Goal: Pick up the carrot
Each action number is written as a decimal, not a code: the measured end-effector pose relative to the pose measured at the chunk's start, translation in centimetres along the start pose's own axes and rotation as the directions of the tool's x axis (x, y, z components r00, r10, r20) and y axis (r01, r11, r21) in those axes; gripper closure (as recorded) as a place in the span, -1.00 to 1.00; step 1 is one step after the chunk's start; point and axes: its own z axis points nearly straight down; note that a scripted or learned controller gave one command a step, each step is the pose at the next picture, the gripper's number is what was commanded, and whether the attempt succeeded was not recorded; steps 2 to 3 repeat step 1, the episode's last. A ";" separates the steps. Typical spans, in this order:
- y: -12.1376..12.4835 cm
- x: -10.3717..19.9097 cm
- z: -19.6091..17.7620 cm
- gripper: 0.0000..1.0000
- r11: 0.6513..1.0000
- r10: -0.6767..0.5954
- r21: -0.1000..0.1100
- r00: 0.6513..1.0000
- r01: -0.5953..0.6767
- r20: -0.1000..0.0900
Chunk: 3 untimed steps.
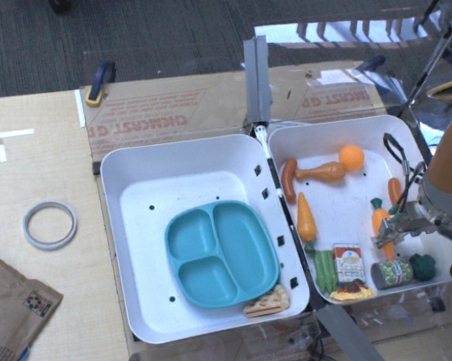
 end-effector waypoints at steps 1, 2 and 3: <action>0.1 9.4 -9.3 1.00 0.998 0.065 0.000 0.998 -0.065 0.002; 0.1 9.4 -9.3 1.00 0.998 0.065 0.000 0.998 -0.065 0.002; 0.1 9.4 -9.3 1.00 0.998 0.065 0.000 0.998 -0.065 0.002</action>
